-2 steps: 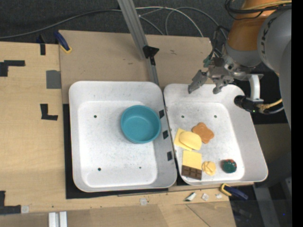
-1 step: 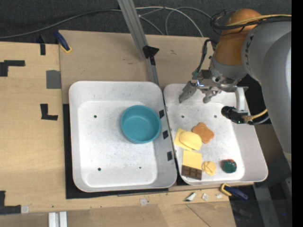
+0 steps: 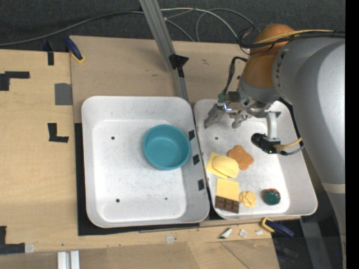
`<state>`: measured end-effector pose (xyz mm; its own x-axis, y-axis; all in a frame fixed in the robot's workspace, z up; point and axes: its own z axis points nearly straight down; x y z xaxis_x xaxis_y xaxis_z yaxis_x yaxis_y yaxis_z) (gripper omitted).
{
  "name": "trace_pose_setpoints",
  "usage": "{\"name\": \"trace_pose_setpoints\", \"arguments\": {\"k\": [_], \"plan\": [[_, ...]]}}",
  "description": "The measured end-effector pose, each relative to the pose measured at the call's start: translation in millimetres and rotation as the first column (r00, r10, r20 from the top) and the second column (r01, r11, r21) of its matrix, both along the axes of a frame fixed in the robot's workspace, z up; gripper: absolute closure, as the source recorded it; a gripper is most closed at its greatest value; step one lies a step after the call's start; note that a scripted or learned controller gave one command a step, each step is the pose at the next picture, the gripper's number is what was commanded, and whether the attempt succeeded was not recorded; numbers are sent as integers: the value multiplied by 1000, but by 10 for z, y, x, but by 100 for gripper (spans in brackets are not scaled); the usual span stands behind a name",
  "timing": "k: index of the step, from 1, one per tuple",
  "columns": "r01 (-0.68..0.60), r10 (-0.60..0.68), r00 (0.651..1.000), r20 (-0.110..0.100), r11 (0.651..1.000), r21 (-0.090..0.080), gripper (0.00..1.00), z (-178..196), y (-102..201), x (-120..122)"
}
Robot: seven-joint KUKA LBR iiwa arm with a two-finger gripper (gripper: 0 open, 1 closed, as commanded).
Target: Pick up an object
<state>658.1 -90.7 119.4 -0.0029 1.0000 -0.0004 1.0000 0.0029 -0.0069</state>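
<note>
Above right bin [image 3: 297, 206] far end: end effector [image 3: 224, 119] spread apart, grasping nothing.

The large grey rounded arm casing [image 3: 317, 94] has a smooth, matte, bulky shell that is paler where the light strikes it. Above the wrist sits the glossy orange band [image 3: 263, 55], domed and rounded, shading to a duller orange-brown lower down. Thin black cables [image 3: 247, 35] loop over the orange part and run along the grey shell, joined by a yellowish wire. Below the band hangs the metal two-finger gripper [image 3: 224, 116], grey and silver, built of small angular plates and brackets, with slim grey fingers [image 3: 213, 118] splaying out from it. A black knob-like fitting [image 3: 263, 142] with a pale strap juts beside it.
</note>
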Motion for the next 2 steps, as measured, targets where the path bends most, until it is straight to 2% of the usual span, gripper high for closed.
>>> {"name": "trace_pose_setpoints", "arguments": {"k": [1,2], "plan": [[-1,1,1000,5,1000,0,100,136,4,13],[2,-2,1000,11,1000,-1,100,719,-80,38]]}}
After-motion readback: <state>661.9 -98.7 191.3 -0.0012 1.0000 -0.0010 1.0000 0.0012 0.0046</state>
